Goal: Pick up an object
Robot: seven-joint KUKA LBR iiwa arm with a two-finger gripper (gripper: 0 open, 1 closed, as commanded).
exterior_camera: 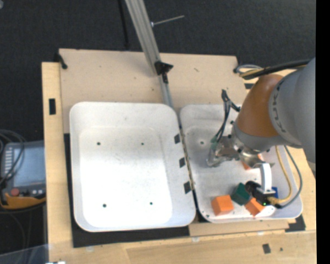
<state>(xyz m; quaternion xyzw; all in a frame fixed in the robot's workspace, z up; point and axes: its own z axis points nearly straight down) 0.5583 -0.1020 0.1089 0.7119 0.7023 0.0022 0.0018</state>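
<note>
**Gripper low in the right bin, objects bunched at its near rim**

The left bin (126,164) shows a bare white floor with four small dark dots, the widest open room on the bench (126,70). The right bin (198,120) is tighter. The arm (297,109) covers much of its right half, and the free floor lies along its left wall and in its far-left corner. The two bins sit rim against rim, with small black clips along the shared edge. A metal rail (146,34) slants down from the top of the view and ends just beyond where the bins meet.

The arm comes in from the right. Its orange band (258,106) hangs over the far half of the right bin, and the wrist bends down and leftward. The gripper (213,157) sits low near the bin's middle, a little toward the left wall, over bare floor (whether it is apart or together cannot be told from this angle).

The objects lie in the near part of the right bin, close to its near rim. An orange block (222,204) lies nearest the left wall. A green piece (241,194) is just beside it on the right, and a smaller orange piece (254,207) lies just right of that. All three are apart from the gripper.

A device with a grey screen (22,164) sits off the bench at the left; any writing on it is too small to read.
</note>
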